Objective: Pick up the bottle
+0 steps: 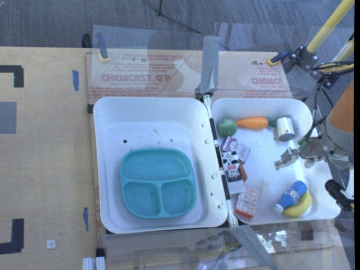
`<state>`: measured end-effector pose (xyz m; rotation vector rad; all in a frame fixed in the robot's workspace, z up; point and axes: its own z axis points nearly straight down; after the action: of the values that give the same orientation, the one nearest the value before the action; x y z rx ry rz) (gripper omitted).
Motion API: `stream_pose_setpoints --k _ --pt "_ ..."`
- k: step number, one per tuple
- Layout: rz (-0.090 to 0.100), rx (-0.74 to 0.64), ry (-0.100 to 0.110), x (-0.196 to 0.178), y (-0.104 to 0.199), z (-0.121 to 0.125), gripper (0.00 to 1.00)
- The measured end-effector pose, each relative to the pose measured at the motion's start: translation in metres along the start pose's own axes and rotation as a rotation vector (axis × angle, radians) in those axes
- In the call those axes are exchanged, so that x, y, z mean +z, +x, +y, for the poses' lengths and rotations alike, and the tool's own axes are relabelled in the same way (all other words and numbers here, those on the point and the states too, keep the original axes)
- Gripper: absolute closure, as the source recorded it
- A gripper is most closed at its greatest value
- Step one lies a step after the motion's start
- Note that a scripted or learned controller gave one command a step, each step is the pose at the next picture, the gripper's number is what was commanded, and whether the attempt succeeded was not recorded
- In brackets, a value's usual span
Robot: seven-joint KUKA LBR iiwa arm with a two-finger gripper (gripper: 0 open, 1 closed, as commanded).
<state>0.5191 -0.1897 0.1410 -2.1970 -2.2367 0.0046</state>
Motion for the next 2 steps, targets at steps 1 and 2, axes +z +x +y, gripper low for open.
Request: stream_pose_setpoints --k 1,2 --pt "0.002 -0.138 -0.002 0.0478 -0.0248 -0.0318 0.00" --pt "0.005 -0.135 0.001 0.0412 -0.0264 -0.0327 1.00"
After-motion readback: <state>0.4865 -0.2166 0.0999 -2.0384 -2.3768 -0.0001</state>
